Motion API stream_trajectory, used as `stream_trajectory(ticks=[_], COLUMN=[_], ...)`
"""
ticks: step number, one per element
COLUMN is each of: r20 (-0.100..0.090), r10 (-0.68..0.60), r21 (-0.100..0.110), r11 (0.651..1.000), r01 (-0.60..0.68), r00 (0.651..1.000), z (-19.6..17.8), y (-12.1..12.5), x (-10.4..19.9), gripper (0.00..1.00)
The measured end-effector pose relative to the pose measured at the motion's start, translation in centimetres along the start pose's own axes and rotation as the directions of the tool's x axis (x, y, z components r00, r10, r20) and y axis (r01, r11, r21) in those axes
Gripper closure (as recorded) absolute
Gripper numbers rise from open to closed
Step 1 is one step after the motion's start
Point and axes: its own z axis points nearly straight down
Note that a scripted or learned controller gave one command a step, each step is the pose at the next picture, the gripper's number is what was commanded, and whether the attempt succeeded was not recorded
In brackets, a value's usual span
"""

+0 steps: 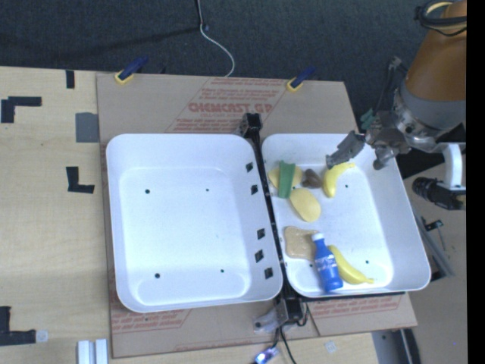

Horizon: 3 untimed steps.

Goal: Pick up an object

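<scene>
The right bin (394, 226) holds several objects. A green block (286, 178) leans by the divider, with a small brown piece (311, 178) and a short yellow banana-shaped piece (335, 179) beside it. A pale yellow rounded lump (305, 204) lies below them. Near the front sit a tan slab (298, 243), a blue bottle (326, 265) and a yellow banana (351, 268). My gripper (361, 155) hangs over the bin's far right part, just above the short yellow piece. Its fingers (342, 150) are spread open with nothing between them.
The left bin (121, 203) stands beside the right one, with a black clip strip (261, 226) along the shared wall. Both rest on a cardboard sheet (220, 105). The arm's orange band (439, 51) comes in at the upper right.
</scene>
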Motion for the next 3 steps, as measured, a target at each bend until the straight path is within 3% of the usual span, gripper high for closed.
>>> stream_trajectory(ticks=[1, 2, 3], r20=[-0.001, 0.000, 0.000], r10=[0.004, -0.003, -0.005], r21=[0.010, 0.002, -0.003], r11=[1.000, 1.000, 1.000], r01=[-0.004, 0.003, 0.005], r00=[1.000, 1.000, 1.000], z=[11.8, 20.5, 19.9], y=[-0.9, 1.6, 6.7], x=[-3.5, -0.6, 3.0], gripper=[0.00, 0.00, 0.00])
